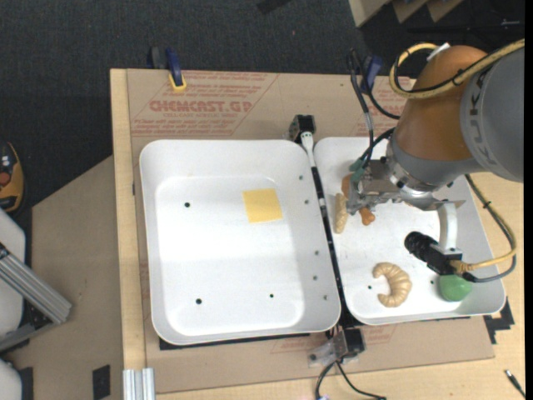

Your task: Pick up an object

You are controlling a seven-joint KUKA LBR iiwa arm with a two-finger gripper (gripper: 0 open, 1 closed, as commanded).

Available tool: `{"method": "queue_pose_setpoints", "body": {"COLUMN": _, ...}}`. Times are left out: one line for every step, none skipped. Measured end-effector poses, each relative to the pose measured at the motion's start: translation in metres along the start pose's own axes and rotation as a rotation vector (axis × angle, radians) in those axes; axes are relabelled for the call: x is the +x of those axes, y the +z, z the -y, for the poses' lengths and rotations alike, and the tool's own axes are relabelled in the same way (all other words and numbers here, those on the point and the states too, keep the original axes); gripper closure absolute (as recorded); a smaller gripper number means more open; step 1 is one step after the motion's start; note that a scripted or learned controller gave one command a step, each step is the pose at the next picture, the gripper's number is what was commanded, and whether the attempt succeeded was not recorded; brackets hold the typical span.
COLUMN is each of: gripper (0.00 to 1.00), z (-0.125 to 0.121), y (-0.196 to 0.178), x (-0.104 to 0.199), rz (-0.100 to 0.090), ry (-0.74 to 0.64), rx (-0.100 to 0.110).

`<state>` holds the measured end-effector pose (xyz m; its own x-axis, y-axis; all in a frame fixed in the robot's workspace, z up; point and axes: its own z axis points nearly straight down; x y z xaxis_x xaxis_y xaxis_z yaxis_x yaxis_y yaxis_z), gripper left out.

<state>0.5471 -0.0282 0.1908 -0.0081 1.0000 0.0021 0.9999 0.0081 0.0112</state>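
Observation:
My gripper point(356, 198) hangs over the left part of the right bin point(466, 307), under the orange-banded wrist. Just below it lie a pale tan elongated piece point(341, 215) and a small orange-brown piece point(367, 217), both close to the gripper's tip; whether either is touched I cannot tell. A tan croissant point(393, 283) rests near the front of the right bin. A green rounded object point(454, 287) sits at the bin's front right. In the left bin point(166, 307), a flat yellow square point(262, 206) lies by itself near the middle back.
The two bins meet along a black divider rail point(323, 223). The arm's body covers the back right of the right bin. Cardboard point(208, 98) lies under both bins, with blue clamps at its back edge.

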Motion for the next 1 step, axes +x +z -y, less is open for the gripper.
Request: {"method": "queue_pose_setpoints", "body": {"gripper": 1.00, "z": -0.0637, "y": -0.0183, "x": 0.0646, "rz": 0.001, "ry": 0.001, "rx": 0.003}}
